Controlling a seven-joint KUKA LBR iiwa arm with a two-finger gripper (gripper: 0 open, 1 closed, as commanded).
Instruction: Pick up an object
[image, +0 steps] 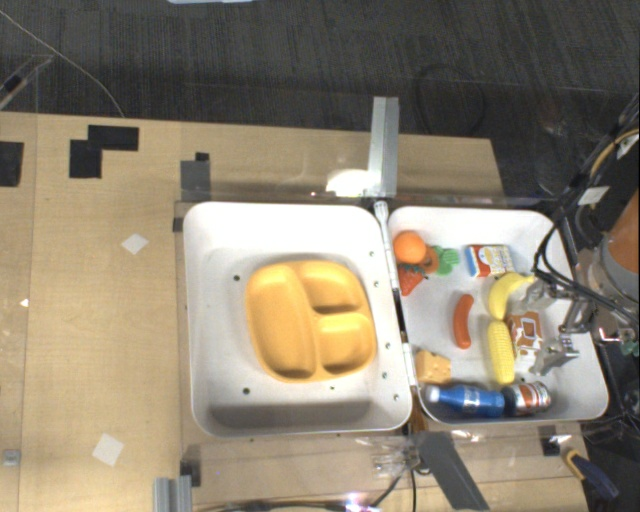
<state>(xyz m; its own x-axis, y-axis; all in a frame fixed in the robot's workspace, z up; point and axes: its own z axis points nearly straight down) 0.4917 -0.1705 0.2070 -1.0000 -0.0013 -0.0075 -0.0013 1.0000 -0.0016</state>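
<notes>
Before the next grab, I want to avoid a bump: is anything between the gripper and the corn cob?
Nothing visible. The gripper sits over the right bin, just right of the corn cob. A small printed packet lies beside the cob, under the gripper.

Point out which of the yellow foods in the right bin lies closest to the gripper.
The corn cob: it lies lengthwise just left of the gripper, beside a small packet. The banana sits farther up, and the cheese wedge is by the divider.
</notes>
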